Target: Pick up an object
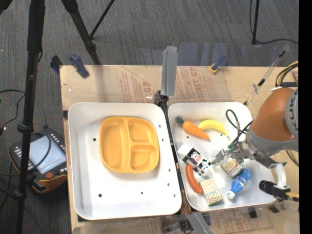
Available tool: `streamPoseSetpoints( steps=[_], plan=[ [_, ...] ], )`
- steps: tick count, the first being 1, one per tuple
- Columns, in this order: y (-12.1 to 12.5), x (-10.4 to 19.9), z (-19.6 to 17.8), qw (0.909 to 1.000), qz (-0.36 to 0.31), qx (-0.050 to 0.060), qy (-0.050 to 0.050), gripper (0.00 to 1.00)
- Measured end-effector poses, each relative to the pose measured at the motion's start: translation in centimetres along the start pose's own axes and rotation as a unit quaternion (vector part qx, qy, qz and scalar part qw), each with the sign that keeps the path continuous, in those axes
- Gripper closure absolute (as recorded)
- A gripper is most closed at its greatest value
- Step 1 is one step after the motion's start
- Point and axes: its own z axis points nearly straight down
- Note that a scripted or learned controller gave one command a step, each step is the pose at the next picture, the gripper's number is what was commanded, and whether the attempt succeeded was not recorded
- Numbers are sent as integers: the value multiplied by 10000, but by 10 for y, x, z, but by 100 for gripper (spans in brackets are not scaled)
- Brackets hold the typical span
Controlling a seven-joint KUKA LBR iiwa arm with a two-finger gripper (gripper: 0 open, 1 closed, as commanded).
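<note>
Well, two shallow white bins sit side by side on the tabletop [122,79]. The left white bin [83,189] carries one yellow plastic divided plate [129,144]. The right white bin [243,108] carries seven things: one orange toy carrot [195,129], one yellow toy banana [213,126], one black-and-white cow-print carton [196,159], one red toy sausage [193,179], one small patterned box [211,190], one blue plastic bottle [239,183] and one small jar [231,167] with a yellowish label. The hand [229,155] hangs low just above that jar, between banana and bottle. Its fingers blur into cables and clutter, so I cannot tell whether they are apart or together. The arm's grey and orange bulk hides the bin's right wall.
</note>
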Motion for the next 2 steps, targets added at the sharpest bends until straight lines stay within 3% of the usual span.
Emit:
streamPoseSetpoints(
  steps=[1, 2],
  plan=[
    [-1, 0, -7, 10000, 27, 18, 14, 100],
    [50, 23, -120, 10000, -29, -2, -12, 100]
  ],
)
